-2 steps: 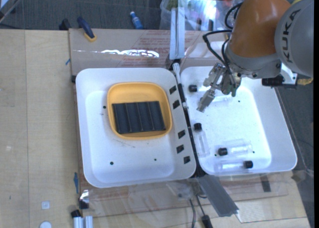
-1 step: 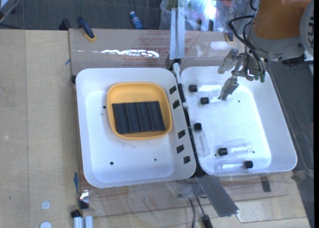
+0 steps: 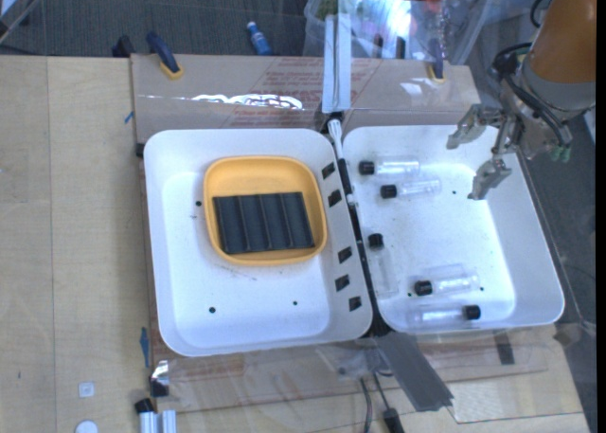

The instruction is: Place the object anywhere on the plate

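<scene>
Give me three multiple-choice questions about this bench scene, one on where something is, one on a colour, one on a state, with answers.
1. Where is the plate?
A. In the left bin
B. In the right bin
C. On the bare bench

2. What colour is the plate?
A. Blue
B. Yellow-orange
C. Green

3. What is between the fingers of the gripper?
A. A clear vial
B. The dark ridged tray
C. Nothing

Answers: 1 A, the plate rests inside the left bin. 2 B, its rim is yellow-orange around the dark ridged tray. 3 C, the fingers hang spread over the right bin, while the clear vials lie on its floor.
</scene>
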`<state>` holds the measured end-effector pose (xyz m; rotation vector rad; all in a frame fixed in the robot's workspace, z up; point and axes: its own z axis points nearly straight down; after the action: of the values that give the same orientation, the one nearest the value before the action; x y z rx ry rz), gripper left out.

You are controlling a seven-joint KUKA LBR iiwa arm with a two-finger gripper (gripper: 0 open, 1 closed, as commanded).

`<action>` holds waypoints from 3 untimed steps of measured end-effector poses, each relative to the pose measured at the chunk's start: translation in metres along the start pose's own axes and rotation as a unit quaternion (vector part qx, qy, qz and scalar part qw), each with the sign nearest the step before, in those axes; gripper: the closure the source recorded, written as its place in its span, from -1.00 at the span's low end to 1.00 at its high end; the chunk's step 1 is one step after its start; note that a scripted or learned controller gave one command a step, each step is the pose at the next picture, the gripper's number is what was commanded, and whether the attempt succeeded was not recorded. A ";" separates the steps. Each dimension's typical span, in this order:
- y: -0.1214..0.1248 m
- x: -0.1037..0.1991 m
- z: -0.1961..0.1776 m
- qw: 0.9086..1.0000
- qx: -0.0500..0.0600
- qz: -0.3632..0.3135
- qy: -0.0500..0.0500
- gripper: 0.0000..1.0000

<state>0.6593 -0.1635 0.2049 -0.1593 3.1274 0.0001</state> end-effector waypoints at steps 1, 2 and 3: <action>-0.055 -0.004 -0.096 0.990 0.000 -0.140 -0.001 -1.00; -0.055 -0.006 -0.109 0.990 0.000 -0.138 -0.006 1.00; -0.059 -0.005 -0.219 0.969 0.000 -0.248 0.000 1.00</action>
<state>0.6678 -0.2223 0.4237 -0.9292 2.9900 -0.0028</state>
